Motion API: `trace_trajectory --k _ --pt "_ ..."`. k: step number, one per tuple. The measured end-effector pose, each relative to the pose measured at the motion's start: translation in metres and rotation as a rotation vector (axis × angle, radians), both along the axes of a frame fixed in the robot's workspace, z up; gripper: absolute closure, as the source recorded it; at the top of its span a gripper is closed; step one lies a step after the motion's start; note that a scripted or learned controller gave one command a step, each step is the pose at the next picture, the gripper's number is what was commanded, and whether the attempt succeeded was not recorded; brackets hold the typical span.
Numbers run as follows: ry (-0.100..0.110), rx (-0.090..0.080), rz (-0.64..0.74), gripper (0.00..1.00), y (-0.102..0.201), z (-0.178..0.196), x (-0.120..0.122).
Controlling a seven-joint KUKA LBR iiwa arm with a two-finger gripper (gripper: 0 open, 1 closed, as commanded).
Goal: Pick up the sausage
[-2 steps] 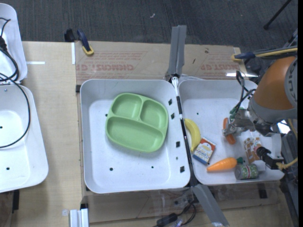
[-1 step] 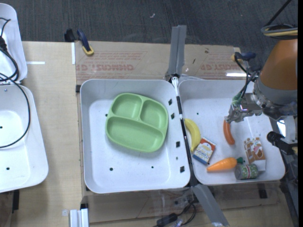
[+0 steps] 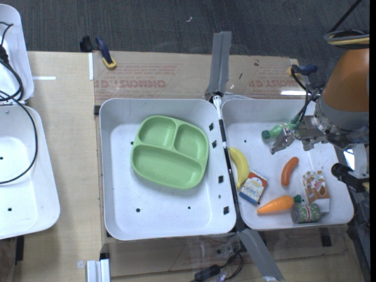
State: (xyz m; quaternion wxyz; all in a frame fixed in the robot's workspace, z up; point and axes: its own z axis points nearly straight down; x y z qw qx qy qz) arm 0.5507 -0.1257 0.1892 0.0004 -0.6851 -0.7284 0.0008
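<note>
The sausage, a short orange-red link, lies tilted on the floor of the right bin, near its middle right. My gripper hangs just above and behind it, at the end of the grey arm with the orange band. Its two metal fingers stand apart, open, with nothing between them. The sausage lies apart from the fingertips, a little toward the bin's front.
In the right bin are also a banana, a small blue-and-white carton, a carrot, a green can, a white snack box and a green bottle by the gripper. The left bin holds a green divided plate.
</note>
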Motion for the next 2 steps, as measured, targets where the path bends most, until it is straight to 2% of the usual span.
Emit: trace_trajectory --k 1,2 --pt "0.000 0.000 -0.018 0.00 -0.047 -0.098 -0.010" --pt "0.000 0.001 0.309 0.00 0.000 0.078 -0.011"
